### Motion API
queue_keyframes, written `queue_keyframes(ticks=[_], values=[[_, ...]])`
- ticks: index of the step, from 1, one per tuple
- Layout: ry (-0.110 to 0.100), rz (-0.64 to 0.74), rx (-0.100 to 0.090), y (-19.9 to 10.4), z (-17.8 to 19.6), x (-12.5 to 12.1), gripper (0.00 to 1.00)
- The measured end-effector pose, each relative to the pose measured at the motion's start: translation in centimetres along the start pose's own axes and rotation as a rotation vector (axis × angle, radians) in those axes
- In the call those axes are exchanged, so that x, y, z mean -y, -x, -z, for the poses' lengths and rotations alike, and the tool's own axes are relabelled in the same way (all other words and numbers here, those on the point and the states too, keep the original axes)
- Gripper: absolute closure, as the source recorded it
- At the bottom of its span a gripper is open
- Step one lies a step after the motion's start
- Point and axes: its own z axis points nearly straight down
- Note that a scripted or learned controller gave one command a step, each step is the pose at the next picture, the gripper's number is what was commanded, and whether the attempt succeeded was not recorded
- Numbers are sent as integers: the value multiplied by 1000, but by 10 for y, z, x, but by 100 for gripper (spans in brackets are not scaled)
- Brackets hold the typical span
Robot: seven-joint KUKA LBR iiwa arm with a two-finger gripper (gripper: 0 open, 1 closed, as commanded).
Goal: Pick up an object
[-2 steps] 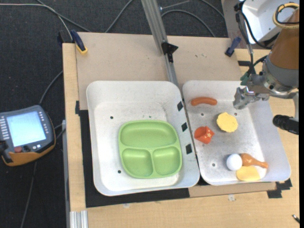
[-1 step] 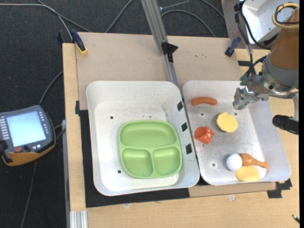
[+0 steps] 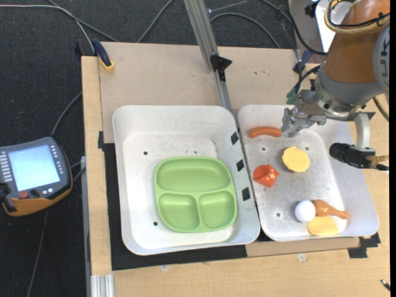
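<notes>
Approach underway: claw (image 3: pixel 297 124), grip state unclear, hovers beside sausage (image 3: pixel 264 131) at the right bin's (image 3: pixel 365 218) eleven o'clock, needing descent.

Divided tray (image 3: pixel 196 193): light green. Sausage (image 3: pixel 264 132): orange. Disc (image 3: pixel 296 159): yellow. Block (image 3: pixel 266 175): red. Ball (image 3: pixel 304 211): white. Bins (image 3: pixel 133 141): white, dark-speckled. Tabletop (image 3: pixel 154 73): tan. Arm (image 3: pixel 356 39): grey, orange-banded.

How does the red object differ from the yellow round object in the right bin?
The red object is smaller and blocky with uneven edges; the yellow round object is larger, flat and disc-like. The red object lies near the bin's left wall; the yellow one lies nearer the middle, closer to the hand. Both lie loose on the floor of the right bin, apart from each other.
</notes>
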Motion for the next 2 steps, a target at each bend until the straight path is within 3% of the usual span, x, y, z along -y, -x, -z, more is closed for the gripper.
queue_keyframes(ticks=[2], values=[[-3, 0, 0, -107, -30, -25, 100]])
